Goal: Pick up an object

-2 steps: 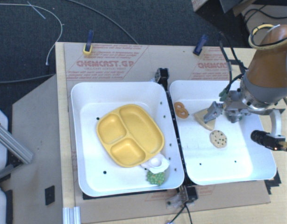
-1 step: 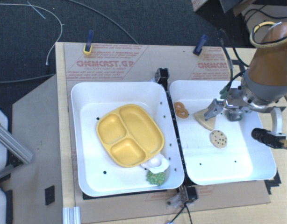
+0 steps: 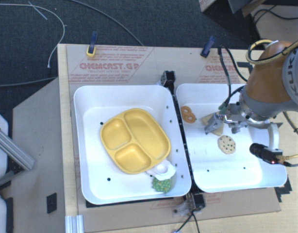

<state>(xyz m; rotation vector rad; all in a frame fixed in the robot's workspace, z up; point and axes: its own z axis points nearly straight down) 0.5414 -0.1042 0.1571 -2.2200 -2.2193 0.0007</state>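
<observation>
Camera view, arm: grey with an orange-brown upper section, reaching in from the right and hanging over the right shallow white plastic bin [image 3: 207, 176].
Claw [image 3: 213, 124]: low over the right bin's upper middle, metal fingers pointing left; whether open or closed cannot be told from this slant, and nothing visibly held.
Task's thing, likely: round tan speckled cookie-shaped toy [image 3: 227, 144], lying flat on the right bin's floor, just below and to the right of the claw, apart from it.
Other candidate: small brown pretzel-shaped toy [image 3: 188, 114], near the right bin's upper left corner, left of the claw.
Left bin [image 3: 86, 144]: holds a yellow three-compartment plastic tray [image 3: 135, 140] set at a slant, with a small white cup-like piece [image 3: 161, 169] and a green knobbly toy [image 3: 162, 184] just beside the tray's lower right corner.
Orientation of the cookie: nearly round, so no clear long axis and no pointing direction; any approach angle across it looks equal.
Orientation of the pretzel: slightly longer from upper left to lower right; too small to say more.
Doing the step well: centre the claw squarely above the chosen piece before descending; straddle the disc's edges; descend to the floor, since a flat piece offers little height; keep clear of the bin wall.
Risk, as a judgement: thin disc likely to slip out or get pushed aside.
</observation>
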